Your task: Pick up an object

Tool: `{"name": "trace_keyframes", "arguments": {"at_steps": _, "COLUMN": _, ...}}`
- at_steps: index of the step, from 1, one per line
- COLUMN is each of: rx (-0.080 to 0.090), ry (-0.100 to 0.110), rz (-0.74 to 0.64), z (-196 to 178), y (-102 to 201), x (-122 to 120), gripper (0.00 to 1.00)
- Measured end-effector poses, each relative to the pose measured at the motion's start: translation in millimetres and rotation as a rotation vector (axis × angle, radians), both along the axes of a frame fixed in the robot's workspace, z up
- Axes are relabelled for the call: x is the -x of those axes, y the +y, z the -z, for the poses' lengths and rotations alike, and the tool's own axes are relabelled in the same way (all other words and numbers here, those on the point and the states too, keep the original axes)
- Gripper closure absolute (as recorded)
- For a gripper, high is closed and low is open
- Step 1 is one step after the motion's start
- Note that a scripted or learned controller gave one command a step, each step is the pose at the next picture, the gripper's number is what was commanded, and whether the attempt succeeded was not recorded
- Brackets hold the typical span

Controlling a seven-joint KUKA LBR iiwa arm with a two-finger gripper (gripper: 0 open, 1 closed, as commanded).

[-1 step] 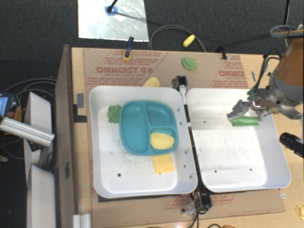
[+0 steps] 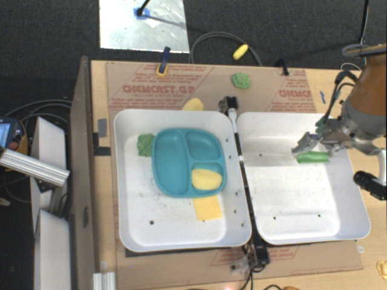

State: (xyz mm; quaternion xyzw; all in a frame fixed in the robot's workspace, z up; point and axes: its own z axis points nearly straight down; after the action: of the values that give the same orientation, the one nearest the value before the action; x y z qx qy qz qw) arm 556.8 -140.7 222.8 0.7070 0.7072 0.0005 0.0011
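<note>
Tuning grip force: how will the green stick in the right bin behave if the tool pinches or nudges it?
The green stick looks slim and rounded, so it may roll on the right bin floor when nudged. It looks small, so probably light. It lies right beside the tool, so a glancing touch could push it away.

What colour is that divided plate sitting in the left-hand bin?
The divided plate is teal blue; the overhead camera view shows it plainly.

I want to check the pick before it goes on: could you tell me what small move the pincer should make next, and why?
Probably a short, straight lift. The pincer sits low in the right bin, right at the green object, whose end pokes out beneath it. Raising it slightly would show whether the object comes up or stays on the bin floor; a grip cannot be confirmed from this view.
</note>
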Motion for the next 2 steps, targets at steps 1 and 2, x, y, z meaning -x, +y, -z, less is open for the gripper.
{"name": "trace_keyframes", "arguments": {"at_steps": 1, "rx": 0.002, "ry": -0.002, "rz": 0.000, "z": 97.7, "y": -40.9, "x": -43.3, "gripper": 0.00}}
{"name": "trace_keyframes", "arguments": {"at_steps": 2, "rx": -0.001, "ry": 0.000, "rz": -0.005, "z": 138.7, "y": -6.6, "x": -57.5, "gripper": 0.00}}
